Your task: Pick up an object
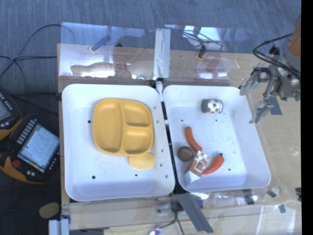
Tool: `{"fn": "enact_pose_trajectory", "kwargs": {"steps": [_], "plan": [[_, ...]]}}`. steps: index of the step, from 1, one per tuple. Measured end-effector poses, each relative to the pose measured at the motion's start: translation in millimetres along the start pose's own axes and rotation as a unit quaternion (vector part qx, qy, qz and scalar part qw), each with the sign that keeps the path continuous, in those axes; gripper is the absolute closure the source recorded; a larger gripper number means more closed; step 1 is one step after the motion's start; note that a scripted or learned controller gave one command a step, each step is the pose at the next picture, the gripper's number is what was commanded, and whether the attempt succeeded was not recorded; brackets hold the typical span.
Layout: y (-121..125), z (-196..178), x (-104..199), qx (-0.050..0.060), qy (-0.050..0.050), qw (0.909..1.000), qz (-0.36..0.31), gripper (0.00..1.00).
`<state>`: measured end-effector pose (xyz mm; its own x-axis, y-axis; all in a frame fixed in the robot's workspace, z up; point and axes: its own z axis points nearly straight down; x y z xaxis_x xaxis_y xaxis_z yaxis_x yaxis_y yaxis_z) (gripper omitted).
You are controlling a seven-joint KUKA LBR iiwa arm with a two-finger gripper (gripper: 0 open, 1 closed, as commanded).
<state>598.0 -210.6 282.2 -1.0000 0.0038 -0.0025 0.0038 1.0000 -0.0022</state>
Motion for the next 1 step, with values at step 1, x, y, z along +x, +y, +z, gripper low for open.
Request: {"fn": "enact_pose_trajectory", "kwargs": {"steps": [1], "plan": [[7.8,157.3,24.8,0.0,0.001,0.9996,0.03,0.0]]}}
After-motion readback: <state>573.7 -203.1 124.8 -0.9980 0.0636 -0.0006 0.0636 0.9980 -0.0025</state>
